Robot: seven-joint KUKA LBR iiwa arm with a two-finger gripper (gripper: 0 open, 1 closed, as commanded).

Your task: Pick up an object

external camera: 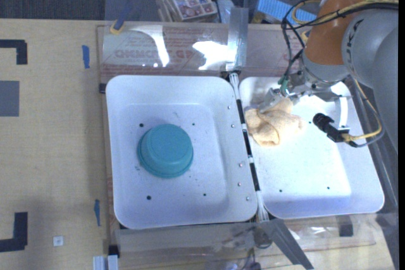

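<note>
cloth [273, 124] crumpled at upper left of right bin [316, 193], gripper [283, 90] just above its top edge; cannot tell grip state. best to descend squarely over the thickest fold, clear of the bin wall.

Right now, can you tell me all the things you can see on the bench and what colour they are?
bowl: one, teal, upside down in the middle of the left bin
cloth: one, tan, crumpled in the upper left part of the right bin
left bin: one, white, shallow
right bin: one, white, shallow, touching the left bin along its side
tape marks: a few, blue, on the wooden bench left of the bins
arm: one, grey with an orange band, reaching in from the right
jaws: one set, dark, right over the top edge of the cloth
</note>
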